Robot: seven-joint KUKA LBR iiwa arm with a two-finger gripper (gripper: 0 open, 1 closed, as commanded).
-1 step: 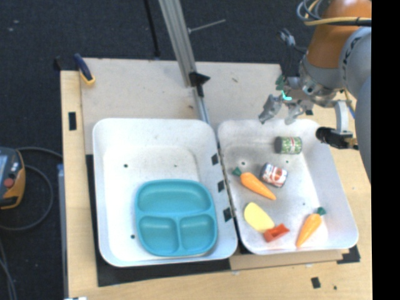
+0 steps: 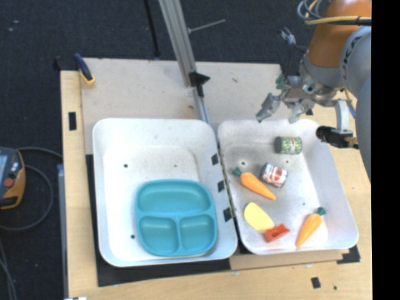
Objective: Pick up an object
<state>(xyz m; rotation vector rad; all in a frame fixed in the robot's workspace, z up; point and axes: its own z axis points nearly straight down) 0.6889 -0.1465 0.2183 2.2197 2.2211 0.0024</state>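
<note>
Right bin (image 2: 340,186) holds the pickable stuff: a small green-labelled can (image 2: 288,145) lying on its side near the far wall; a red/white can (image 2: 274,175) just nearer, also tipped; an orange carrot (image 2: 257,185) w/ green stub beside it on the left, lying diagonal; a yellow rounded piece (image 2: 257,217) nearer still, touching a small red block (image 2: 275,232); a second carrot (image 2: 309,228) at the near right, tip pointing toward the near rim.

Gripper (image 2: 284,108) hangs over the bin's far rim, above and just beyond the green can, touching none of the items. Fingers (image 2: 266,109) spread fairly wide, nothing between them. Grey arm (image 2: 331,49) w/ orange band comes in from the far right.

Room: the middle of the right bin, between the cans and the right wall, is bare white floor, scuffed grey. Items cluster toward the left and near side; the second carrot sits close to the near-right corner wall. Bin walls shallow, corners rounded.

Left bin (image 2: 112,149) touches the right one along its edge; a teal plastic tray (image 2: 176,217) w/ three compartments sits in its near half, the far half bare & smudged. Pale wood-look desk (image 2: 137,86) beyond; a slanted aluminium post (image 2: 178,33) rises at the far middle.
</note>
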